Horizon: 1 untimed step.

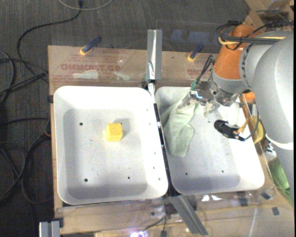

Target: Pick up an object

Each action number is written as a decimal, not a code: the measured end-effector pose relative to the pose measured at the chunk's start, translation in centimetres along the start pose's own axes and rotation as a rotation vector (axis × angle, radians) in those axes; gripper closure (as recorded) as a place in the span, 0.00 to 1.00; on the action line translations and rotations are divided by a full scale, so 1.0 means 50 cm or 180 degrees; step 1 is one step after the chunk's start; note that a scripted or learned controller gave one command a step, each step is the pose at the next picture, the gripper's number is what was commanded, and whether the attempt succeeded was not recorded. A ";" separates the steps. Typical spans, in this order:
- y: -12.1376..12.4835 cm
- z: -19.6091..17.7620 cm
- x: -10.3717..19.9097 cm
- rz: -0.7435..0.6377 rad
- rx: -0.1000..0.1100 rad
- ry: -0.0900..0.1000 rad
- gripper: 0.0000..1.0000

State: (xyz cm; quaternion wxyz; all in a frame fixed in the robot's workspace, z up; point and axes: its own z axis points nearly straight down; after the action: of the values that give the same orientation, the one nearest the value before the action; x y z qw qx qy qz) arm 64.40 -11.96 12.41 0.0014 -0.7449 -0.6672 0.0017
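Observation:
A pale green cloth [180, 128] lies crumpled in the right bin [222, 177], along its left wall. Its upper end reaches up toward my gripper [198, 98], which sits low over the bin's far left part, right at the cloth's top edge. Whether the cloth is caught there is not visible. A small yellow block [114, 132] rests near the middle of the left bin [84, 181], far from the gripper.
The arm's grey body and orange band [229, 65] cover the right bin's far right corner. A metal post [154, 53] stands behind the divide between the bins. Two clamps [91, 45] sit on the back board.

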 end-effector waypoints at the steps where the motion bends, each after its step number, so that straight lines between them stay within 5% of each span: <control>1: 0.058 -0.048 -0.083 0.0113 -0.0012 -0.0002 0.00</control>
State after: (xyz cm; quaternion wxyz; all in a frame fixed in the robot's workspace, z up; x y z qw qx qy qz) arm 66.84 -16.42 14.79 -0.0002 -0.7566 -0.6539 0.0007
